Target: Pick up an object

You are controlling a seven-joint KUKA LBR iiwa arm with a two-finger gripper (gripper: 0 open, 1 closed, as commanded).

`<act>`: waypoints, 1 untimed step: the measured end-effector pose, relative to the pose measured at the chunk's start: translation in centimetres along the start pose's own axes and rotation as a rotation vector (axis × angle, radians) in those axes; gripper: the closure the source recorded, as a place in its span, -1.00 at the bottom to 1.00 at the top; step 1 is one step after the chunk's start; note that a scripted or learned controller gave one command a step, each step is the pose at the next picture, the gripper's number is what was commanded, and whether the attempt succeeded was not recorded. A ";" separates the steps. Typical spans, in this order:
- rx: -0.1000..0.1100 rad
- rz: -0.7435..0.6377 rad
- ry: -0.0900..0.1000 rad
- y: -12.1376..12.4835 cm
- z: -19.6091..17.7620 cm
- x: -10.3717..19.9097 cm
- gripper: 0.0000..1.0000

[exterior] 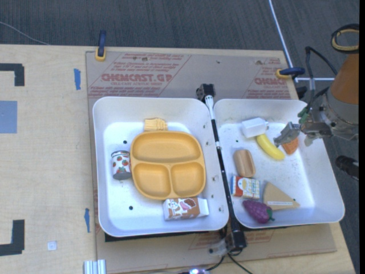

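My gripper hangs over the back right part of the right bin, open, with its fingers spread. A small orange piece lies just under the left finger, and I cannot tell whether they touch. A yellow banana lies just left of it, beside a white block. Nearer the front lie a tan bun, a small carton, a tan wedge and purple grapes.
The left bin holds a yellow divided plate, a small can, a carton and a yellow waffle-like piece. A black clamp sits where the two bins meet at the back.
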State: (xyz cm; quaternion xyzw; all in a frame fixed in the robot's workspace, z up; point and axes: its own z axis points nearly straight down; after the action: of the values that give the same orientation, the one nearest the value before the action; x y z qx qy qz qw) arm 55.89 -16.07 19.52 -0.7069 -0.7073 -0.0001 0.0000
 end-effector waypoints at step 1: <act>0.003 0.000 0.001 0.6 8.1 0.8 -1.00</act>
State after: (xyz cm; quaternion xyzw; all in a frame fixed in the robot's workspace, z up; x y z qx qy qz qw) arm 56.48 -15.23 11.43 -0.7070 -0.7072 0.0006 0.0014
